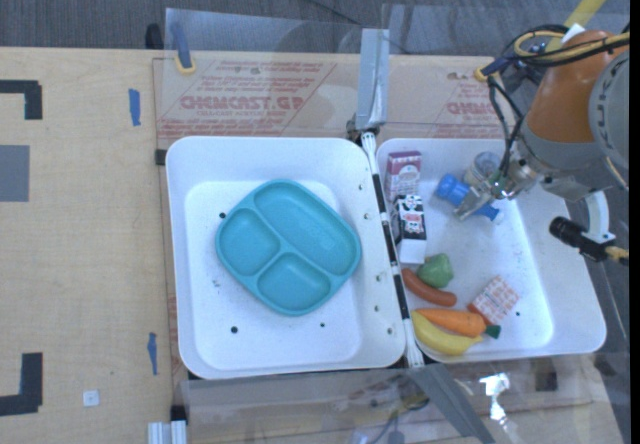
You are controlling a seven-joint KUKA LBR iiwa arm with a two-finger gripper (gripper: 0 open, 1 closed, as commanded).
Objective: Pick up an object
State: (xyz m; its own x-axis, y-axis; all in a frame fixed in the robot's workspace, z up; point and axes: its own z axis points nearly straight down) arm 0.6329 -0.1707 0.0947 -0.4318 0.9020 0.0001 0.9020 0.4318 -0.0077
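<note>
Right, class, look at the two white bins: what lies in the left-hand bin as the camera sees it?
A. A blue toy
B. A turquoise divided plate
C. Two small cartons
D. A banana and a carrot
B: the turquoise divided plate lies alone in the left bin, while the banana, carrot and cartons sit in the right bin.
</note>
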